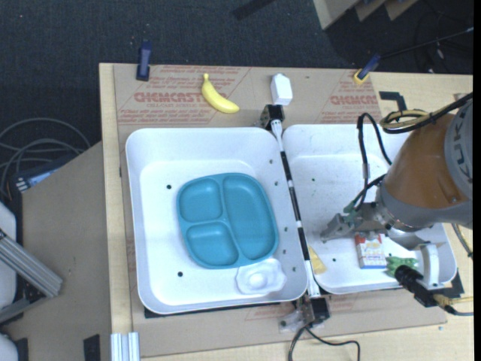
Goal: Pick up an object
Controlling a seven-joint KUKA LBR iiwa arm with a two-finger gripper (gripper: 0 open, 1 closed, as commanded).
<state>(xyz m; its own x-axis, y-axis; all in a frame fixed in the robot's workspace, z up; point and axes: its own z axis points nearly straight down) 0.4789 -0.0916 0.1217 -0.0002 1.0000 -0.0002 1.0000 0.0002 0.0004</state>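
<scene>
Whether my gripper (336, 228) stands wide or narrow I cannot tell; low in the right bin (331, 149), I risk missing the small box (370, 251) beside me

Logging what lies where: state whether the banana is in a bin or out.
Out. The banana lies on the brown board behind the left bin, beyond its far rim, touching neither bin.

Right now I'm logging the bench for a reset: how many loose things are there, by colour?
Blue: 1, the divided plate
White: 1, the small dish
Yellow: 1, the banana
Red and white: 1, the small box
Total: 4
</scene>
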